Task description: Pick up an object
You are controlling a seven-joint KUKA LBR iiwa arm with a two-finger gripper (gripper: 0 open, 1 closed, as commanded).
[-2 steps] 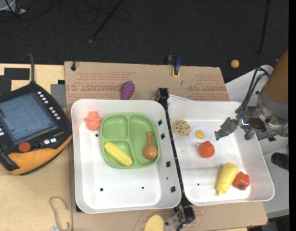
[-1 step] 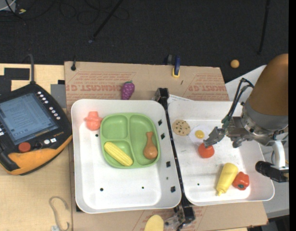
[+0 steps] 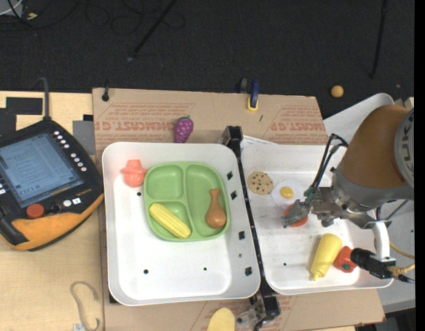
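Left of our gripper (image 3: 300,213), a cookie (image 3: 260,181) and yellow piece (image 3: 287,192) lie near; a small red object (image 3: 295,218) sits at its tip, grasp state unclear; the mustard bottle (image 3: 324,254) slants just below-right

An evenly lit overhead view, bright across the middle and dark along the top, where the floor behind the bench falls nearly black. The two white bins (image 3: 123,254) are the brightest areas, close to washed out, with soft, faint shadows under the green plate (image 3: 188,205) and the arm (image 3: 374,157). The picture is slightly soft and grainy throughout. The tablet screen (image 3: 33,167) glows pale blue with mild glare.
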